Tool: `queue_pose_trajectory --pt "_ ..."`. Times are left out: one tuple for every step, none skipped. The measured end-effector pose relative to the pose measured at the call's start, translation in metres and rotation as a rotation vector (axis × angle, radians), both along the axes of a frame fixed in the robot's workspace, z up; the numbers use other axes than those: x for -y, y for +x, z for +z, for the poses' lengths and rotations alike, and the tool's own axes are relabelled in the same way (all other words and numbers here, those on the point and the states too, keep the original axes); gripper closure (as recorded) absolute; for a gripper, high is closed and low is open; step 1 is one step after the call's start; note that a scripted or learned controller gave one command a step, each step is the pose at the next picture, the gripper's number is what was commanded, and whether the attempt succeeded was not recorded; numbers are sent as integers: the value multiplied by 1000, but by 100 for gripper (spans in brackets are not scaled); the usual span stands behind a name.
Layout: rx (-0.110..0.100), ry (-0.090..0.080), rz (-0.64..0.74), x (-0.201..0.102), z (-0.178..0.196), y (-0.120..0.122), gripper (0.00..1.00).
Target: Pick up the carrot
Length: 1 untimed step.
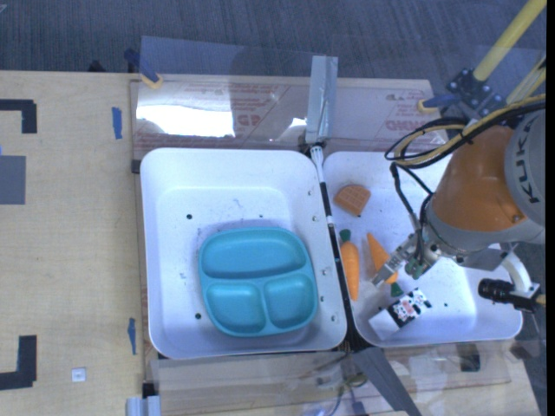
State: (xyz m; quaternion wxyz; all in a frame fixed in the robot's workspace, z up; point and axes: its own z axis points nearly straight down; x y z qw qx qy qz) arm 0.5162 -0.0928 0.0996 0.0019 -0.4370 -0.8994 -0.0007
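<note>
The carrot point(349, 268) is orange with a small green top and lies lengthwise in the right bin point(460, 319), close to its left wall. My gripper point(392, 273) hangs low over the middle of that bin, a short way right of the carrot. Its tip sits at the lower end of a small orange wedge point(376, 250). Whether it touches the wedge I cannot tell. The grey and orange arm point(475, 189) reaches in from the right.
A tan bread-like piece point(352, 199) lies at the back of the right bin. A small black and white object point(408, 308) sits near its front. The left bin point(173, 189) holds a teal divided plate point(257, 280).
</note>
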Motion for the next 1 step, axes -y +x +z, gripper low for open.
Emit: queue_pose_trajectory --pt "9 -2 -105 -59 122 11 100"
